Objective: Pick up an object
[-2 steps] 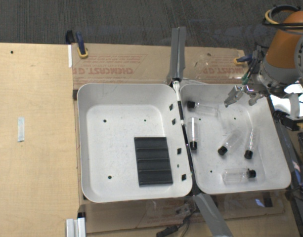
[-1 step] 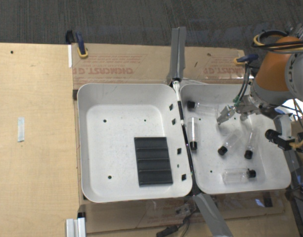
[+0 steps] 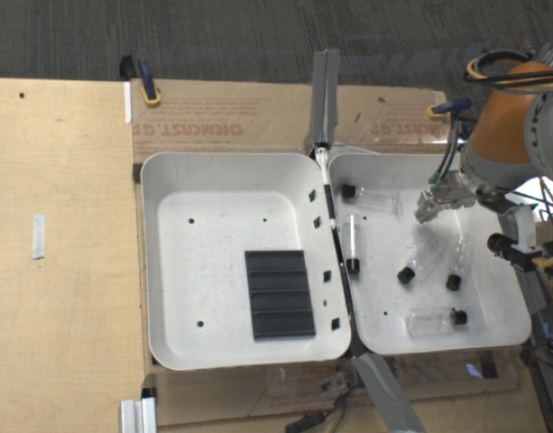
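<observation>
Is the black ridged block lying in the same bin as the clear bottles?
No, the black block lies in the left bin, while the bottles lie in the right bin.

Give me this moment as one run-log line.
arm: over right bin | gripper: above clear bottles | left bin: black block | grasp: none seen

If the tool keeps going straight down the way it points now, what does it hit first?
Probably the bare floor of the right bin, just beside a clear bottle with a black cap. The tool points down there, though depth is hard to judge.
</observation>
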Controlling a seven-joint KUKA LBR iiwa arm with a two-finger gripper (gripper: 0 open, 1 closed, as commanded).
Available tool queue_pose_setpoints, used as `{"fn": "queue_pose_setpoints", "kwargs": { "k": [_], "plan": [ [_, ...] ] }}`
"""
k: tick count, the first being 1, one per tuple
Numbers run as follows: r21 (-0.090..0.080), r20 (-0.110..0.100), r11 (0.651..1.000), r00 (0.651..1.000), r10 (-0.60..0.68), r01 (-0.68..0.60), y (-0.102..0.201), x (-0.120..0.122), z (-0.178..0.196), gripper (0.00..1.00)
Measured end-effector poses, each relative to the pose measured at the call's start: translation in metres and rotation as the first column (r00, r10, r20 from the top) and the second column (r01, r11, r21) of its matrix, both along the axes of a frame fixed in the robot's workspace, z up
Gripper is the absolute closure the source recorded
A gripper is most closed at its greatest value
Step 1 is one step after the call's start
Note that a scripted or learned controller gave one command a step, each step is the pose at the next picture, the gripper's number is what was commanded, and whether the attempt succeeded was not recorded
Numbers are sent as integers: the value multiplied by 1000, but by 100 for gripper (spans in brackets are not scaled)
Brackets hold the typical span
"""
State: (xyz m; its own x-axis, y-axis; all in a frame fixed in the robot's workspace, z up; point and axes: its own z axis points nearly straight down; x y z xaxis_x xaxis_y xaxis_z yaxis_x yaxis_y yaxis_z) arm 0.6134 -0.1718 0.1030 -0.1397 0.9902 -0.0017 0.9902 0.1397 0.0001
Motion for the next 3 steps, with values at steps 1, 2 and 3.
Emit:
{"fn": "queue_pose_setpoints", "kwargs": {
  "k": [1,2,3],
  "plan": [
    [0,0,1000,1000,0,0,0,0,0,0],
    [1,-2,999,999,42,-42,28,-46,-12,0],
    [1,0,998,998,65,-65,-40,-15,-11,0]
  ]
}}
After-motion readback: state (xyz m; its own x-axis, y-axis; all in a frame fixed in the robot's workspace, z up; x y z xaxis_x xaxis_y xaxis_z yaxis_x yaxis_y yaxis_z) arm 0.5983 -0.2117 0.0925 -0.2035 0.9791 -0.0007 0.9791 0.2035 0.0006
